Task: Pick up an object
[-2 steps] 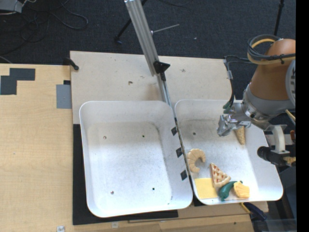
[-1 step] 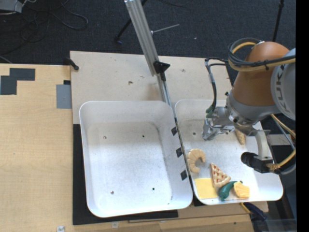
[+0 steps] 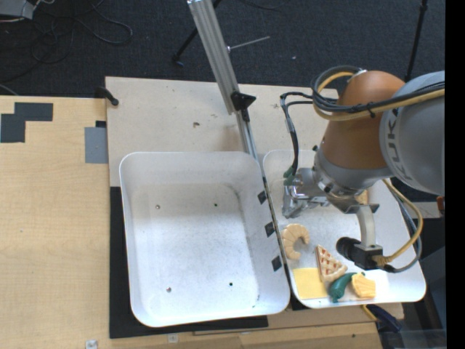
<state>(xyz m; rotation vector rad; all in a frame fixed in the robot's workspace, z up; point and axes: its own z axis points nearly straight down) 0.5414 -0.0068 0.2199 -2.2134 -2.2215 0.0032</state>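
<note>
Two shallow white plastic bins sit side by side on the bench. The left bin [image 3: 145, 187] has rounded corners and a smooth floor marked with a few dark specks. The right bin [image 3: 418, 286] holds five small objects grouped at its near end. A pale beige croissant-shaped piece [image 3: 295, 240] lies closest to the divider between the bins; it is curved, with its long axis running roughly near to far and its ends turned toward the left. To its right lies a triangular waffle wedge [image 3: 330, 263], orange-rimmed with a gridded tan face, its narrow tip pointing far and its long axis near to far. A flat yellow square slab [image 3: 307, 283] lies at the near-left of the group. A teal rounded piece [image 3: 339, 288] lies just beside the wedge's broad end, and a small yellow block [image 3: 364, 287] lies just right of that. My gripper [image 3: 296, 198] hangs over the far part of the right bin, just beyond the croissant-shaped piece. Whether my fingers are released or clenched, I cannot tell.
</note>
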